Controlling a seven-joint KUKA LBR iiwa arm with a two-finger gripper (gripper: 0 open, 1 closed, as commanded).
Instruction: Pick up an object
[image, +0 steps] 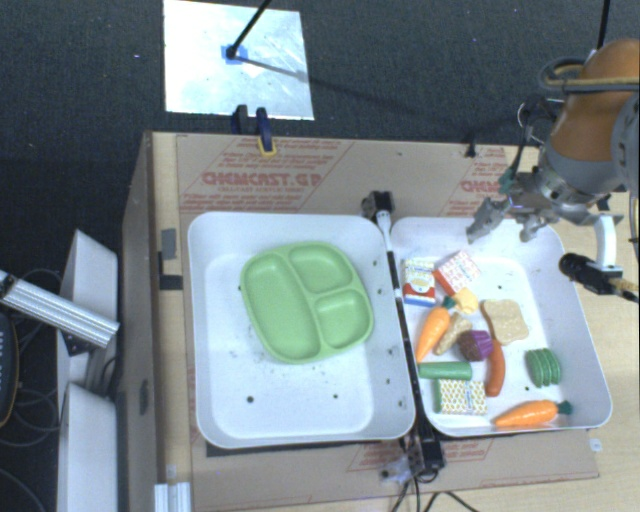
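- The table (300, 165) carries 2 white bins side by side, with dark floor beyond its far edge.
- The left bin (225, 400) holds a green divided plate (305, 300).
- The right bin (570, 340) holds toy food: cartons, carrots, bread.
- The end effector (510, 222) hangs open and empty over that bin's far edge; the red-and-white carton (457, 270) lies just nearer and left, its long axis diagonal.

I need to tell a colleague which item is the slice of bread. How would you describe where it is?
Look in the right white bin, the one full of toy food. The tan, square slice of toy bread lies flat near its middle, just right of the purple toy vegetable. It is the only pale brown, flat piece there.
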